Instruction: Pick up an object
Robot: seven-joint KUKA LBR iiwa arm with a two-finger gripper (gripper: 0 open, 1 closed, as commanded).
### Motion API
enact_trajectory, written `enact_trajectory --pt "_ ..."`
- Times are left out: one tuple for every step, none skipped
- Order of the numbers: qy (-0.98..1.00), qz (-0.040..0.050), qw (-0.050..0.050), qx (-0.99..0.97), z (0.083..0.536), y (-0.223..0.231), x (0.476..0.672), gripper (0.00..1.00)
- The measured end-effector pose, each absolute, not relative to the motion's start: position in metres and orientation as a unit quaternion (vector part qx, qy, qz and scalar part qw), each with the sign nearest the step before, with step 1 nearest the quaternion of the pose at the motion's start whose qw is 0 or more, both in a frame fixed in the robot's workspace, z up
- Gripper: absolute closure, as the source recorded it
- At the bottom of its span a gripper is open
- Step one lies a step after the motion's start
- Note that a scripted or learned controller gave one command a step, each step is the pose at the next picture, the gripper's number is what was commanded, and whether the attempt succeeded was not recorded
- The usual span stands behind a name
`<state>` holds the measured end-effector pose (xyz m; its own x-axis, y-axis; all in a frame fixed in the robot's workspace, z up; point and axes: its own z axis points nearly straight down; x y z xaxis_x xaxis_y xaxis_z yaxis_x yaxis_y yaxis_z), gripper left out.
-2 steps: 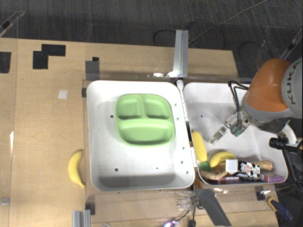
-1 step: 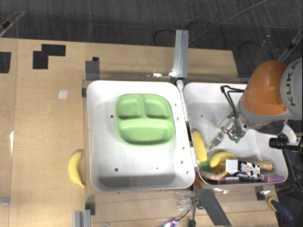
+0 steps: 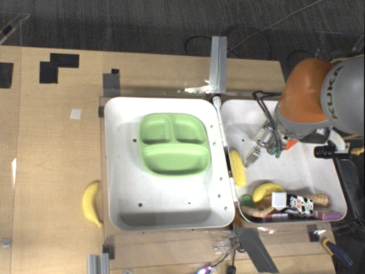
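My gripper [image 3: 263, 155] hangs over the middle of the right bin [image 3: 245, 116], below the arm's orange band. Its fingers [image 3: 251, 157] stand spread apart with nothing between them, above bare bin floor. A yellow corn cob [image 3: 238, 168] lies just left of the gripper, along the bin's left wall. At the bin's front edge sit a banana [image 3: 266, 190], a small green piece [image 3: 246, 200], a white block [image 3: 278, 199], a black-and-white item [image 3: 299, 203], a wooden piece [image 3: 319, 199] and a purple pen [image 3: 328, 215].
A green divided plate [image 3: 174, 142] lies in the left bin [image 3: 114, 170]. A second banana [image 3: 91, 203] rests on the bench outside that bin's front left corner. A metal post [image 3: 218, 61] stands behind the wall between the bins.
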<state>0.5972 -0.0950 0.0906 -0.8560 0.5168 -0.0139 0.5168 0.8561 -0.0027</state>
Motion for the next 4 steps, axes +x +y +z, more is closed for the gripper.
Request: enact_trajectory --pt "0.951 0.002 0.005 0.31 0.089 -0.104 0.638 0.0" --pt "0.94 0.003 -0.004 0.341 0.087 -0.123 0.659 0.0" --pt "0.905 0.0008 0.001 0.425 0.103 -0.153 0.66 0.0" --pt "0.853 -0.0004 -0.002 0.522 0.09 -0.145 0.668 0.0"
